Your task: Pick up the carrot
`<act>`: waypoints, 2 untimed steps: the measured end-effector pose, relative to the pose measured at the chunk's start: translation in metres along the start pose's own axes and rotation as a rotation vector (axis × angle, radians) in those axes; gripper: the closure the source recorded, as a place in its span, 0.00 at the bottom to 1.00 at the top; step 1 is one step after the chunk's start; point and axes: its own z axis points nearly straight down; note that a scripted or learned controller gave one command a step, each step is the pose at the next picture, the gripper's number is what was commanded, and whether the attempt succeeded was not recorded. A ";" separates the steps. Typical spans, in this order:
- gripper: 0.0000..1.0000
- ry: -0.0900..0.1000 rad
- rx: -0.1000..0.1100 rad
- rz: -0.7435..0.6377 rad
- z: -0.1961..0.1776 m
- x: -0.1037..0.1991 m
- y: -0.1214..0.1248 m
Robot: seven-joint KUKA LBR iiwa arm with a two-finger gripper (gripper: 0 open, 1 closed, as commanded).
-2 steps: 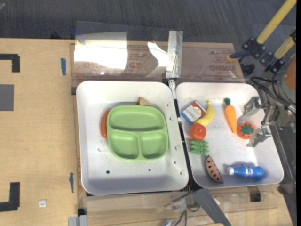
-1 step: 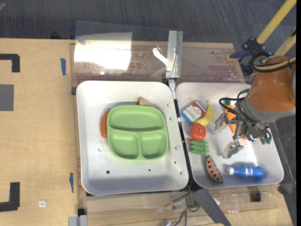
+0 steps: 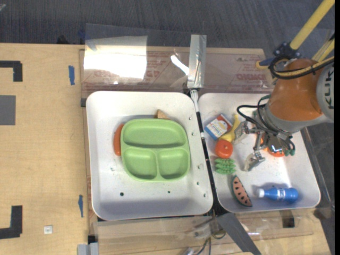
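The wooden bench (image 3: 37, 142) carries two shallow white bins side by side, the left bin (image 3: 106, 195) and the right bin (image 3: 308, 179), touching along a shared middle edge. The grey arm with its orange band (image 3: 295, 94) reaches in over the right bin. In the left bin lies a green divided plate (image 3: 155, 149) (three compartments, one long and two short). The carrot (image 3: 117, 141) is in that left bin too, an orange sliver tucked against the plate's left rim and partly hidden under it, well apart from the arm. A tan scrap (image 3: 161, 113) peeks out at the plate's top edge; what it is, the view is too poor to tell. The gripper (image 3: 255, 155) hangs over the middle of the right bin, and its fingers seem spread with nothing between them. In the right bin lie a blue bottle (image 3: 279, 194), a watermelon slice (image 3: 240, 190), a small white carton (image 3: 217, 127), a tomato (image 3: 223, 149), a yellow piece (image 3: 230, 134) touching the tomato, and a green leafy piece (image 3: 224, 167) just below the tomato.
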 end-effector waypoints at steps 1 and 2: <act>1.00 -0.012 0.003 -0.002 -0.014 -0.004 0.001; 1.00 -0.002 -0.003 0.163 -0.099 -0.089 0.027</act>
